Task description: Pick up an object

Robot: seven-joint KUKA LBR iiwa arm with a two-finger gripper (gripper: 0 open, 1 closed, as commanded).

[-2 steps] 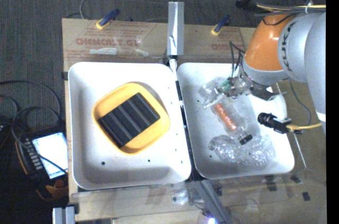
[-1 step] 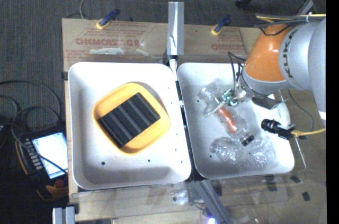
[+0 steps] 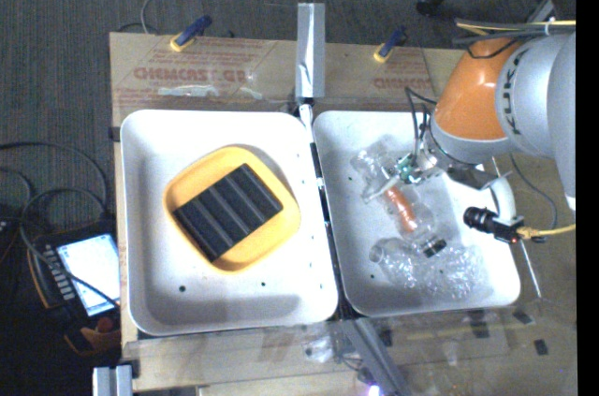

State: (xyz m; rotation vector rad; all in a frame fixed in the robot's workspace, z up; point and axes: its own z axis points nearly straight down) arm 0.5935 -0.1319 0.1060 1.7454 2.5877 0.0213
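Note:
In the right bin (image 3: 351, 286) lie several clear plastic items: a crumpled clear piece (image 3: 374, 162) at the upper left, a small orange-brown tube (image 3: 404, 209) in the middle, and a wrinkled clear bag (image 3: 440, 268) near the front with a small dark part (image 3: 433, 246) on it. My gripper (image 3: 409, 169) hangs below the orange wrist band (image 3: 477, 99), low over the middle of this bin, just above the orange-brown tube and beside the clear piece. A yellow block with a black ribbed top (image 3: 231, 207) rests in the left bin (image 3: 150, 291).
A metal post (image 3: 309, 57) stands at the back between the bins. Behind them a cardboard sheet (image 3: 197, 76) is held by two blue-and-yellow clamps (image 3: 190, 33). A black cable plug (image 3: 482, 218) hangs over the right bin's right side. A tablet (image 3: 80, 272) lies on the floor at left.

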